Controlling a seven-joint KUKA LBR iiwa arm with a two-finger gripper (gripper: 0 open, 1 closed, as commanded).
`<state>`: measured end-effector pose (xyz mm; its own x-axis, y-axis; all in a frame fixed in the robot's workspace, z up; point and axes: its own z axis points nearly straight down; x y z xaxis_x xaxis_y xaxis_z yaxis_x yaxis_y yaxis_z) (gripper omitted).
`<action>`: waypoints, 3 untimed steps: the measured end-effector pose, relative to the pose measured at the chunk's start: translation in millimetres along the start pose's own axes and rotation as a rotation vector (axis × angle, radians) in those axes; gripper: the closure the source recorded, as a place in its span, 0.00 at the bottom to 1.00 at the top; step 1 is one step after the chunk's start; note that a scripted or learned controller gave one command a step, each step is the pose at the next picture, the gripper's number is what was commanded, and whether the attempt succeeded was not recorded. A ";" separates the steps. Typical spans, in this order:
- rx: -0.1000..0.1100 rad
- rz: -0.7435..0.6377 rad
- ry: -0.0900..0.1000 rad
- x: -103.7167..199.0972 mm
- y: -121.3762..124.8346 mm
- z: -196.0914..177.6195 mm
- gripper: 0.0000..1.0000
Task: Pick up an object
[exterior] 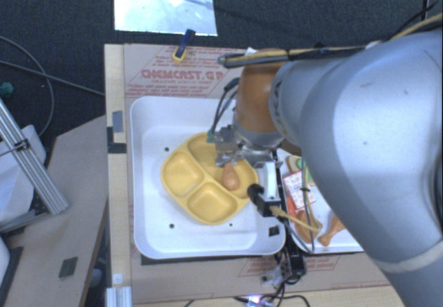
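Hovering: fingers (230, 157) over yellow tray (184, 175) right edge | left bin (149, 160)

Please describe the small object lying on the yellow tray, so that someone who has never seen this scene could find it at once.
Look at the left white bin of the two on the bench. In it lies a yellow divided tray with several compartments. Just under the gripper, at the tray's right side, lies a small orange-tan oval object, darker and rounder than the pale yellow plastic around it.

divided tray (187, 181) sits in left bin (149, 160), w/ a small egg-shaped item (230, 177) on its right side. gripper (232, 157) right above it. right bin (339, 247) holds packets (299, 191).
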<state>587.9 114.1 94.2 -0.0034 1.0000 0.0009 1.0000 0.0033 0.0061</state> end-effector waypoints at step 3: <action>-0.015 -0.002 0.005 74.4 4.2 -167.0 1.00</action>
<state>590.8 188.3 261.2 -0.0058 1.0000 0.0056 0.9998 0.0057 0.0207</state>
